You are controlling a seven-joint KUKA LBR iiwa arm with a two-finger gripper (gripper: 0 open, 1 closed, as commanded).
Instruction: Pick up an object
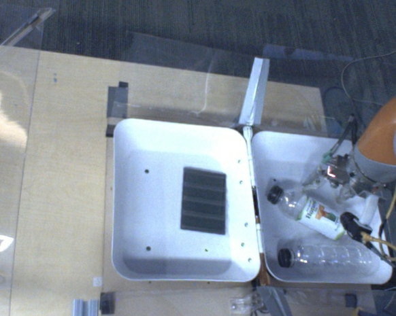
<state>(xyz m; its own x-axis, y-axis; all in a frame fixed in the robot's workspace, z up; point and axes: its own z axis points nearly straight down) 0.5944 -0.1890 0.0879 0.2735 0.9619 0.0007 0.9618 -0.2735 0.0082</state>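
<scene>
Two clear bottles [308, 209] in right bin [280, 150], tool [333, 175] just above.

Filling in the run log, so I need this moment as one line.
arm: over right bin | gripper: above labelled bottle, grasp unclear | second clear bottle: lying near front wall | left bin: dark ribbed pad

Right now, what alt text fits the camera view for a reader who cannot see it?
The arm reaches over the right bin, its gripper low above two clear bottles: a labelled one and a bare one nearer the front rim. The left bin holds a dark ribbed pad.
</scene>
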